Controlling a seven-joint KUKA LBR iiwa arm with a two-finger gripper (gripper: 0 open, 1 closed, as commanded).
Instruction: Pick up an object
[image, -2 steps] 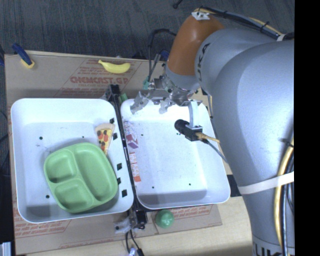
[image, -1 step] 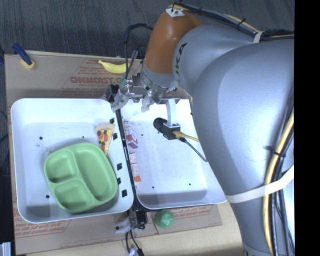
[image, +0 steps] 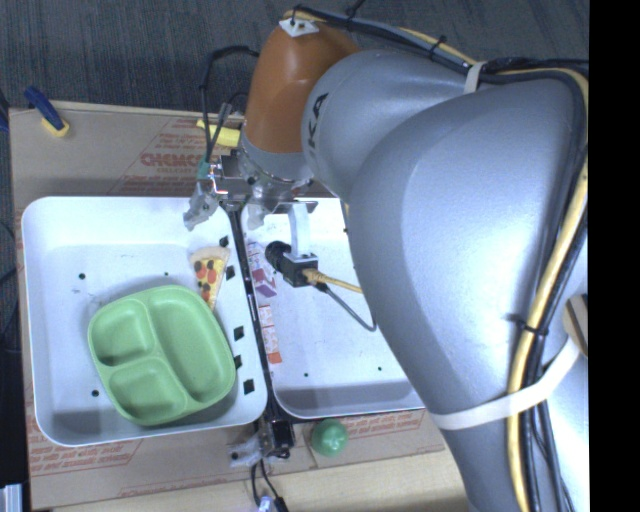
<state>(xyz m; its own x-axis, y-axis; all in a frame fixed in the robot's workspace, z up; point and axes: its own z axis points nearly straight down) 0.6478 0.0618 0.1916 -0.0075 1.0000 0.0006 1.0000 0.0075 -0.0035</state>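
Observation:
My gripper (image: 228, 212) hangs over the far end of the wall between the two bins, with the orange-banded wrist right above it. Its two fingers stand apart, one over the left bin (image: 40, 300) and one over the right bin (image: 330, 390), and nothing is held between them. A small pizza-slice toy (image: 208, 272) lies in the left bin just in front of the gripper. A green divided plate (image: 160, 350) fills the near middle of that bin, touching the pizza slice's tip.
A green ball (image: 327, 437) rests on the cardboard in front of the bins. A blue and yellow item (image: 45, 110) lies at the far left corner of the bench. The bulky grey arm covers much of the right bin.

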